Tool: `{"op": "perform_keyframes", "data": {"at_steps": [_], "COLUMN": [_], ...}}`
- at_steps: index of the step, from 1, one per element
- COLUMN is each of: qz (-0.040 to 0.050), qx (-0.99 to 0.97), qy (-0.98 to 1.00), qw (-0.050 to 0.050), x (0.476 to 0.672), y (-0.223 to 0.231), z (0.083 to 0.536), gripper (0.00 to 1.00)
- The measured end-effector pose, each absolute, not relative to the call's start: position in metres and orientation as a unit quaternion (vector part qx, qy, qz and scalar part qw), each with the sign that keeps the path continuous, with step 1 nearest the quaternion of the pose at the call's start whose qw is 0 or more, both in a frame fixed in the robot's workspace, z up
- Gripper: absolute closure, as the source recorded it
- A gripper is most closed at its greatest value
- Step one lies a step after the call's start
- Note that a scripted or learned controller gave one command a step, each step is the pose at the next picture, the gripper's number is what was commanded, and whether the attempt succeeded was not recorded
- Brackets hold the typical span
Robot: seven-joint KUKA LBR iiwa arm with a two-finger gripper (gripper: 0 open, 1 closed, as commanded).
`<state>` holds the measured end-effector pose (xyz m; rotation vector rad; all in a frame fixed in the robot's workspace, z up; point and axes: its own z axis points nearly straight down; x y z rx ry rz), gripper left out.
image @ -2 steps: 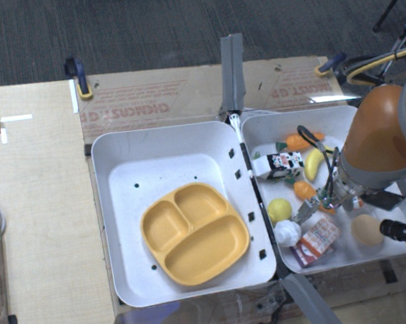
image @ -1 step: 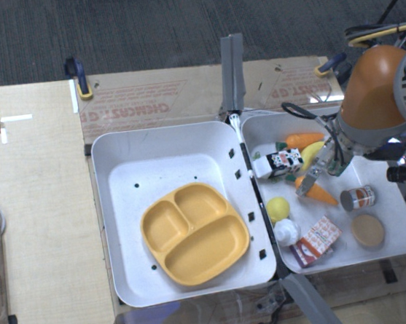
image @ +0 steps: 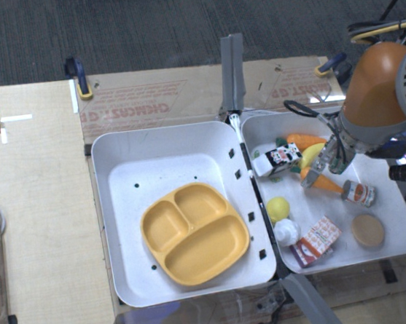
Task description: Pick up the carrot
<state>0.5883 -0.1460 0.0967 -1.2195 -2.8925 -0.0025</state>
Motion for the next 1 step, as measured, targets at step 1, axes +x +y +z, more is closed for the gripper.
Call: {"op": "perform_keyframes", "data": {"at_steps": [1], "qz": [0.0], "qx": [-0.326], "qy": [-0.945], "qw": [0.001], "x": [0.5747], "y": [-0.1098], "z": [0.1943], "gripper": [1.0]}}
